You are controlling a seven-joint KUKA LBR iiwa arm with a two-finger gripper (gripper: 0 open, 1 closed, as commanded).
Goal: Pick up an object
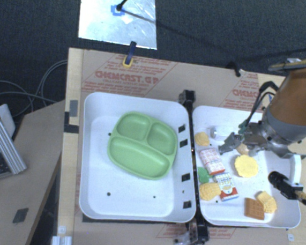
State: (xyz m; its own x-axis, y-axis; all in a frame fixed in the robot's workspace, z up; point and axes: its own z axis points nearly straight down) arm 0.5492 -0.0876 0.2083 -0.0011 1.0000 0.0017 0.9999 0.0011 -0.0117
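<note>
Overhead, grey arm's gripper (pixel 236 143) low in the right bin (pixel 289 218), fingers' state unclear, yellow round toy food (pixel 246 166) just beside it among small packets, green divided plate (pixel 143 144) in the left bin (pixel 89 194)

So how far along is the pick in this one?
Nothing looks picked yet. The pincer hangs low over the right bin, near the yellow disc and the small boxes, which lie on the bin floor. The grasp and lift remain. The green tray sits in the left bin.
</note>
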